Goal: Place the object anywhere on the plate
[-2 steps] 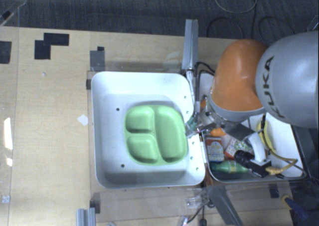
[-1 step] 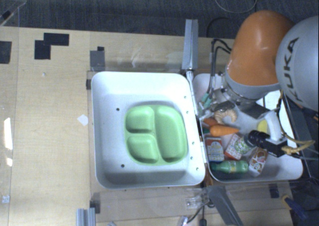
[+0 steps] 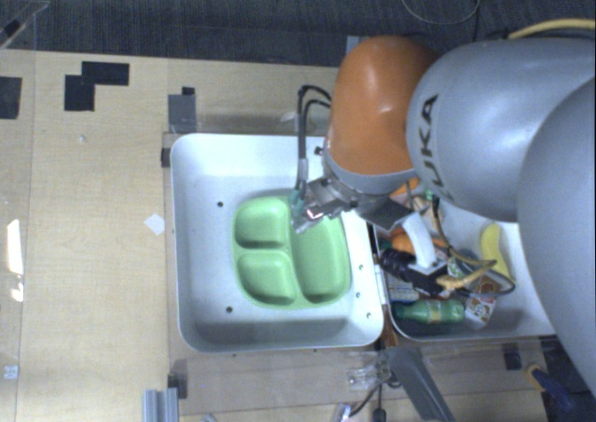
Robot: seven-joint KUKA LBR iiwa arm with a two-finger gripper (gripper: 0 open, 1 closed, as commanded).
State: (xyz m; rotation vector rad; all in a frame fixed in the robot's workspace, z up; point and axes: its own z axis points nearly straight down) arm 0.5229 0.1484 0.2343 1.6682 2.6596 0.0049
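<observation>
A light green plate (image 3: 284,252) with three compartments lies in the left white bin (image 3: 200,224). My gripper (image 3: 310,208) hangs over the plate's upper middle, where the small upper-left compartment meets the long right one. The orange band and grey arm hide most of the wrist above it. Something small and reddish shows at the gripper's tip, too blurred to name.
The right bin (image 3: 456,327) holds several loose items, among them a yellow banana (image 3: 494,248), a green bottle (image 3: 430,312) and an orange piece (image 3: 402,236). The big grey arm covers most of that bin. Wooden bench lies to the left.
</observation>
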